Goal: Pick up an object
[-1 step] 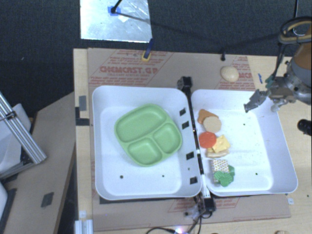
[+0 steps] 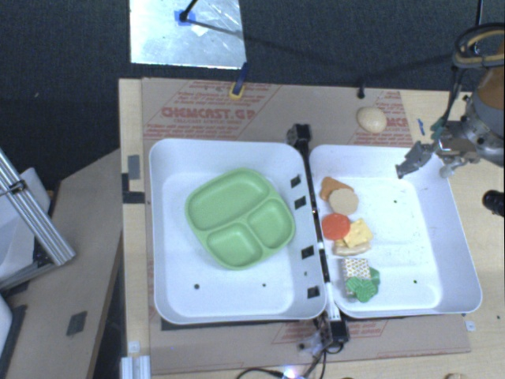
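Several toy food pieces lie along the left side of the right bin (image 2: 442, 243): a brown and beige round piece (image 2: 339, 197), a red round piece (image 2: 335, 226), a yellow piece (image 2: 359, 234), a checkered cracker (image 2: 356, 267) and a green leafy piece (image 2: 365, 286). My gripper (image 2: 428, 165) hangs over the bin's upper right corner, well to the right of the food. It is open, with nothing between its fingers (image 2: 411, 163).
A green divided plate (image 2: 241, 218) sits in the left bin (image 2: 170, 212). A beige egg-shaped object (image 2: 371, 119) rests on the cardboard behind the right bin. A black divider (image 2: 312, 212) runs between the bins. A metal sheet (image 2: 188, 20) lies at the back.
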{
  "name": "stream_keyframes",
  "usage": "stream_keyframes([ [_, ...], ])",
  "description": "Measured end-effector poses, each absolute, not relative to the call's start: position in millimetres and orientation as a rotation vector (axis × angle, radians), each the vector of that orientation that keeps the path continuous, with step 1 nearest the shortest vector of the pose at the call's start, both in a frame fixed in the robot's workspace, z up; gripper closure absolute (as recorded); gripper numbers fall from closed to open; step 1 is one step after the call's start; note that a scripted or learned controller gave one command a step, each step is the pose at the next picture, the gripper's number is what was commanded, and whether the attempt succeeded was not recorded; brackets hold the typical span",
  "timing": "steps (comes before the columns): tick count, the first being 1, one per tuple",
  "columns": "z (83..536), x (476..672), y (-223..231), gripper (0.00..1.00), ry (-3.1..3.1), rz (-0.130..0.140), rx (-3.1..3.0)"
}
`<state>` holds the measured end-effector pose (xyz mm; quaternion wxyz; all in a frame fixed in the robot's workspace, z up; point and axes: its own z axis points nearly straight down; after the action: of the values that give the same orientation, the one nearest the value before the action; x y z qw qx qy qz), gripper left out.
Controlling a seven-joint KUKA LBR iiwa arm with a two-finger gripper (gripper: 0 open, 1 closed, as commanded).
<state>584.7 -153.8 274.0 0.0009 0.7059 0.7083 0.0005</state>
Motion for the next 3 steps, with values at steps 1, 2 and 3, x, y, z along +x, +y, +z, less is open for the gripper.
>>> stream_keyframes([
  [1, 217.8, 585.4, -163.3, 0.0, 2.224, -0.003, 2.222],
  [2, 166.1, 584.0, -152.6, 0.0, 2.225, -0.002, 2.222],
  [3, 110.7, 590.3, -145.0, 0.0, 2.228, -0.002, 2.22],
])
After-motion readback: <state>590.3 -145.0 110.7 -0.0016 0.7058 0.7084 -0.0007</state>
